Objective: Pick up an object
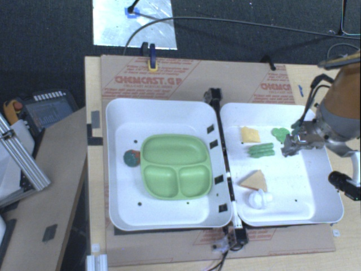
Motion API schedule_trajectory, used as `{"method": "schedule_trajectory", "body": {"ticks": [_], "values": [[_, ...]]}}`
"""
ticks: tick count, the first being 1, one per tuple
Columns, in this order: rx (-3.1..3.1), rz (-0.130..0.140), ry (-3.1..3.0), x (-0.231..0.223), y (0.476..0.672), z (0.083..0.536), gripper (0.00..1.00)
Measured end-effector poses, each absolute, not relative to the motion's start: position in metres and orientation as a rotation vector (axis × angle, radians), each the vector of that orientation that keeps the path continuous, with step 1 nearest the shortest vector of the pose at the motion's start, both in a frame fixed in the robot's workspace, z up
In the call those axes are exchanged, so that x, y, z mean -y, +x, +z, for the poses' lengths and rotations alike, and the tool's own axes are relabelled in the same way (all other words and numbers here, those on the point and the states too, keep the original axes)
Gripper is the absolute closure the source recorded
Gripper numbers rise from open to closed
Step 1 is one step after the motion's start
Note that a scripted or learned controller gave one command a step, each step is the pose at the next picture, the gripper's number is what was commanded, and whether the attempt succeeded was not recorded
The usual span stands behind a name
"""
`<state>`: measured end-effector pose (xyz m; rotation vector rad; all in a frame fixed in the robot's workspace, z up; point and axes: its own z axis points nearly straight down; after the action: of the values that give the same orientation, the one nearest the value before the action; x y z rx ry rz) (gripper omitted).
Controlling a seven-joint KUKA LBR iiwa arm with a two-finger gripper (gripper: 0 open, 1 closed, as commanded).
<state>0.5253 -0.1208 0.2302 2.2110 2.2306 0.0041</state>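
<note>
At the right edge of the view, the arm (343,103) is cut off, so only its orange band and grey wrist show; the gripper (292,144) hangs over the right bin (324,205), small and dark against the white floor, and whether it is wide, narrow or holding anything cannot be told.

Just left of the gripper lies a green leaf-like piece (279,132), touching or nearly touching it; which of the two cannot be resolved. Left of that, a green bean bundle (260,149) lies with its long axis running left to right, its right end pointing toward the gripper, near but apart from it. A yellow block (250,134) sits just beyond the bundle on the far side. Nearer the camera, a tan wedge (254,180) points its tip up and to the right; a small white object (259,199) lies just near of it, its shape hard to make out against the bin.

The left bin (121,208) holds a green divided tray (174,166) with three compartments; a small round dark-green item (132,158) lies just beside the tray's left rim.
</note>
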Motion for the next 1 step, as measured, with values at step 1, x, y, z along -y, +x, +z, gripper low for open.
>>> {"method": "schedule_trajectory", "body": {"ticks": [1], "values": [[-2.233, 0.003, 2.211, 0.0687, 0.5209, 0.2226, 1.0]]}}
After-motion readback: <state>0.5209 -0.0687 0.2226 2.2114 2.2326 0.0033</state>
